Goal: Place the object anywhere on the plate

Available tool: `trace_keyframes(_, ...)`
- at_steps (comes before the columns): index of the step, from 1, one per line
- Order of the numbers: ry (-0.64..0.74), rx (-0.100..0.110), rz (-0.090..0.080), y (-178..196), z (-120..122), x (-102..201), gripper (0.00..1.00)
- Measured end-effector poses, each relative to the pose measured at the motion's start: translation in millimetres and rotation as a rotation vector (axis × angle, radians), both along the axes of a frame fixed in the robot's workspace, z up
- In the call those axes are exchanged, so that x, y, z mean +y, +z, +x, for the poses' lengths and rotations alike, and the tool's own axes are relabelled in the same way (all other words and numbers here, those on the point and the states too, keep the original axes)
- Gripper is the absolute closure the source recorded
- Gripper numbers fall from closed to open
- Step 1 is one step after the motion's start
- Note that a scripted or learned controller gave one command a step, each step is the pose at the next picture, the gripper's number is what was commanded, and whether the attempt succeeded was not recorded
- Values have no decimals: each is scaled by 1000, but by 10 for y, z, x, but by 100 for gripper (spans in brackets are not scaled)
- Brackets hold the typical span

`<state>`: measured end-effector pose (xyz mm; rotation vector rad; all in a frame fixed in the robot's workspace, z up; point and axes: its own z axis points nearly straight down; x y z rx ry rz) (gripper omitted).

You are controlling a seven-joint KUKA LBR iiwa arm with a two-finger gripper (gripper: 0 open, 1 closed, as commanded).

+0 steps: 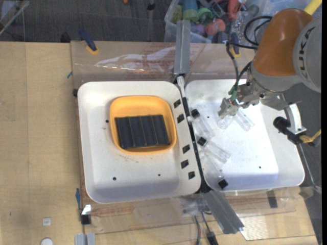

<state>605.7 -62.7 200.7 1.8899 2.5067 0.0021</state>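
Note:
A black ridged rectangular object (pixel 142 131) lies flat on the orange-yellow plate (pixel 140 102), which sits in the left white bin (pixel 102 172). My gripper (pixel 235 120) hangs over the upper middle of the right white bin (pixel 265 157), well to the right of the plate. Its two translucent fingers (pixel 225 119) are spread apart with nothing between them. The grey arm with its orange band (pixel 281 40) comes in from the upper right.
A row of black clips (pixel 184 137) runs along the divider between the bins. A faint clear piece (pixel 217 152) lies on the right bin's floor. A tub of coloured toys (pixel 214 6) stands behind the bins.

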Motion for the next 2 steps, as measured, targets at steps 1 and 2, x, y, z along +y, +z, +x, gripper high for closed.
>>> trace_keyframes(1,145,-1,0,-160,182,129,100)
trace_keyframes(2,290,-3,-1,148,177,365,100)
